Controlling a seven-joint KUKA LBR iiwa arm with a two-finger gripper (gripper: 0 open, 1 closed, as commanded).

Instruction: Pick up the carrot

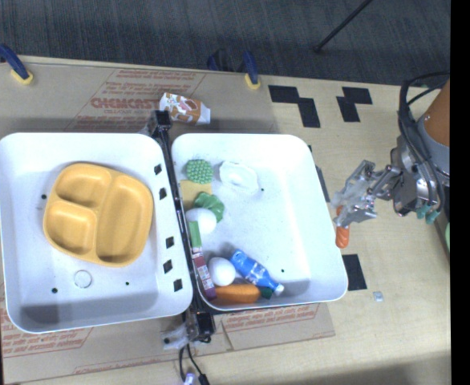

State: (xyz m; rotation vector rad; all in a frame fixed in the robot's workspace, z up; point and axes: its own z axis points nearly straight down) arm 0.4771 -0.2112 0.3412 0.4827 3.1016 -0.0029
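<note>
While the tool (354,207) hangs open, one carrot (237,293), one yellow tray (97,212), two bins (319,239).

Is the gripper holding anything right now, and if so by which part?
Nothing is held. The gripper sits outside the right bin, over the bench, with nothing between its fingers. The carrot lies in that bin's near edge, beside the blue bottle.
</note>
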